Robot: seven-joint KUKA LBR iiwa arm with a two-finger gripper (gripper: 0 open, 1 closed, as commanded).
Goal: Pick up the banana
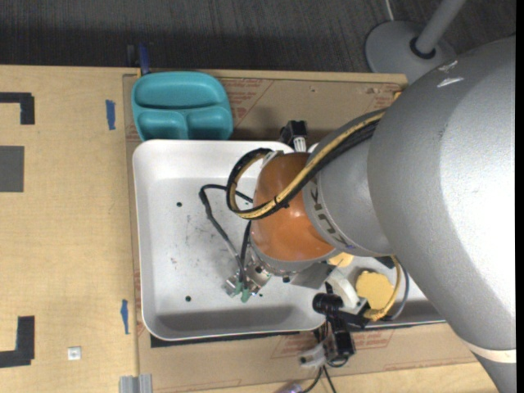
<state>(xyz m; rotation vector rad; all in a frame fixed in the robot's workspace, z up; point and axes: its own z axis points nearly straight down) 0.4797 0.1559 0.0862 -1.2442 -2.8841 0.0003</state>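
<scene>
the banana (375, 288), as far as i can make out, is the yellow shape peeking from under the arm at lower right of centre, past the white bin's (155, 219) right edge and not lifted. the gripper (244, 286) hangs low over that bin's bare floor, well apart from it; i cannot tell whether the claw is released or clenched. i judge the pick unstarted: reach, grasp and lift remain.
</scene>
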